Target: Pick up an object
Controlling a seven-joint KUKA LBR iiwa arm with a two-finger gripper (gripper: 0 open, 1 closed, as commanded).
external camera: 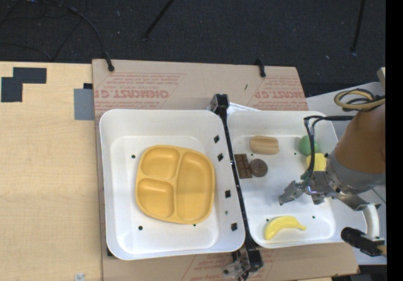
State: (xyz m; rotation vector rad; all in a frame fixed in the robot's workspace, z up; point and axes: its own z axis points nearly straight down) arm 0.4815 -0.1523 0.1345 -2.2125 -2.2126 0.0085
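The bench [44, 166] carries two shallow white bins side by side. The left bin [119, 210] holds a yellow divided plate [175, 183], which sits near its middle. The right bin [258, 226] holds the small items and is where the arm [365, 147] reaches in from three o'clock.

As a judgement, the pick is hardly begun: nothing sits between the fingers, and every object rests on the bin floor. The claw [296, 193] hangs low over the right bin's middle, its dark fingers spread moderately wide and holding nothing. What is left is the whole grasp: descend, close on something, lift.

From the claw, the yellow banana [283, 227] lies near, at about seven o'clock, apart from the fingertips. A tan bread-like block [264, 145] lies at about eleven o'clock, farther off. A brown round piece [258, 167] and a dark brown bar [243, 166] lie together at about ten o'clock, against the divider side. A green ball [305, 145] and a yellow block [317, 162] sit at about one o'clock, partly hidden by the wrist.

The banana looks the likeliest target, being closest.
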